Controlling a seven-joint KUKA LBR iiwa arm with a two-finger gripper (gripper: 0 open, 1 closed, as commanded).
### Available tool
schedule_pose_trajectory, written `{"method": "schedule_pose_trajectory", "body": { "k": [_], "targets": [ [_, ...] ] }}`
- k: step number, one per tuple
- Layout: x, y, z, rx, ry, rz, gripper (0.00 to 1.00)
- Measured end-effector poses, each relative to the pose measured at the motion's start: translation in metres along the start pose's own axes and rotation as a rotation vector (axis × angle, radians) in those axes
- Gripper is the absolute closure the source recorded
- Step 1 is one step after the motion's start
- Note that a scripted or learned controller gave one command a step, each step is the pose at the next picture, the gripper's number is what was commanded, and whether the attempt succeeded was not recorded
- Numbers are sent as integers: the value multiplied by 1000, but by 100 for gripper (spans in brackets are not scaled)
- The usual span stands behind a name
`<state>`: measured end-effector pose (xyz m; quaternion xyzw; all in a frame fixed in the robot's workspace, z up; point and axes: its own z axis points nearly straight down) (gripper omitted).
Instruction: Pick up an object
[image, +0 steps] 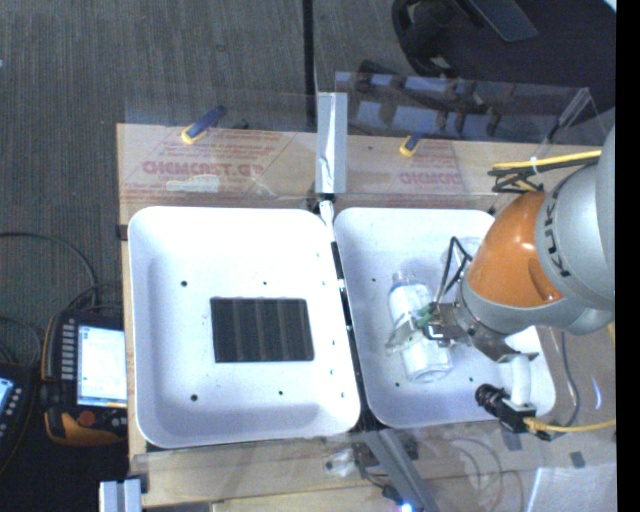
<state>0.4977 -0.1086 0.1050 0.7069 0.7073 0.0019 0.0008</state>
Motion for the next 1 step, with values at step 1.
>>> {"method": "schedule_pose_trajectory", "body": {
  "k": [1],
  "targets": [
    [47, 42, -79, 5, -3, 66, 100]
  ]
}}
